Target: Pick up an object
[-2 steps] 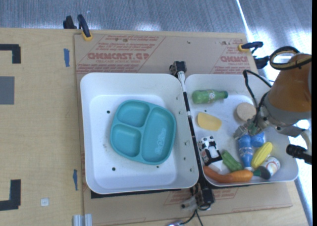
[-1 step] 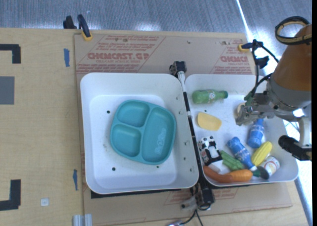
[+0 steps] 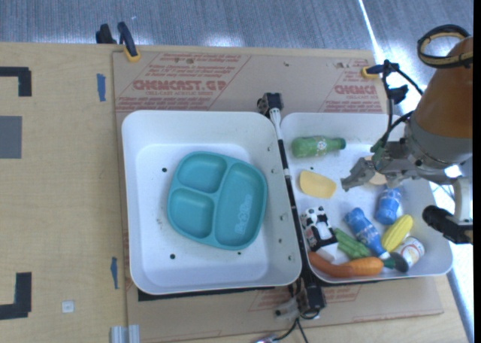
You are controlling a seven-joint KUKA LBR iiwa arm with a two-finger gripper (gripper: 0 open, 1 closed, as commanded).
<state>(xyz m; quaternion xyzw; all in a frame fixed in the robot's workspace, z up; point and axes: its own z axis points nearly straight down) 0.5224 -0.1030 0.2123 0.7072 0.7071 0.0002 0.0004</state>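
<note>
Objects for picking lie crowded in the right bin (image 3: 443, 262): a green bottle (image 3: 318, 145) far, a carrot (image 3: 347, 265) near. The gripper (image 3: 368, 171) hangs above them, fingers spread, holding nothing. A teal divided plate (image 3: 217, 200) fills the left bin (image 3: 143, 206).

Surfaces — mostly plastic over wood and card

Both bins (image 3: 143, 206) smooth white plastic, slight sheen; teal divided plate (image 3: 218, 200) matt plastic. Green bottle (image 3: 317, 146), corn cob (image 3: 397, 232) and carrot (image 3: 347, 265) glossy toy plastic — brown printed cardboard sheet (image 3: 195, 82) dull, bench (image 3: 52, 206) pale matt wood.
</note>
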